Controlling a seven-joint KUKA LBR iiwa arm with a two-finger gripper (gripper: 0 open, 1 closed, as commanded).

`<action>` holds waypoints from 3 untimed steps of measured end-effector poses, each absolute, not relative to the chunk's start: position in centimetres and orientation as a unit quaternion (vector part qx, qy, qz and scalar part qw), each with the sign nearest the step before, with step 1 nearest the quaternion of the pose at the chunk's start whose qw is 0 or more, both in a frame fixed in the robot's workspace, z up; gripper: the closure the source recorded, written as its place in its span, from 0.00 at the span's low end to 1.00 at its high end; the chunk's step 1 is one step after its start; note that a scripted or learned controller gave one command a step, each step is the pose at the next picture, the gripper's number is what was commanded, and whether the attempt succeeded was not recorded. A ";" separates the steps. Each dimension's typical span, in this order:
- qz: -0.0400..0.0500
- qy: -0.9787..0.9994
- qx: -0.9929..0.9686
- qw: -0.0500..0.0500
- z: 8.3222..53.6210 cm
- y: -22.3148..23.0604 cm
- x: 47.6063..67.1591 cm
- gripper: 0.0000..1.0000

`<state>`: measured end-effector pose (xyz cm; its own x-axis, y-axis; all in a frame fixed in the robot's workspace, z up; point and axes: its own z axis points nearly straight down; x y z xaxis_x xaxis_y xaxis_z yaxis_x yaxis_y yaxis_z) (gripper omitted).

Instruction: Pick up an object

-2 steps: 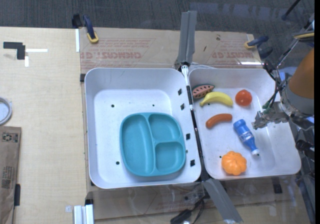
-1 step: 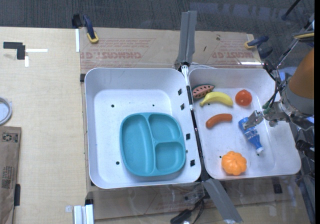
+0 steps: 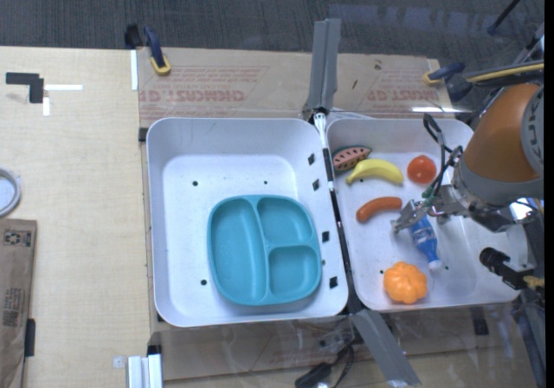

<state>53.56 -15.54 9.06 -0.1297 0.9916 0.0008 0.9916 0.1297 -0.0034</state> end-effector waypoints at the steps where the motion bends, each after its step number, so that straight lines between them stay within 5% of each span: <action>1: 0.001 -0.796 -0.606 0.000 9.1 -14.8 54.3 0.00; 2: 0.001 -0.795 -0.606 0.000 10.0 -14.9 54.3 1.00; 3: 0.001 -0.752 -0.659 0.000 21.6 -7.5 53.2 1.00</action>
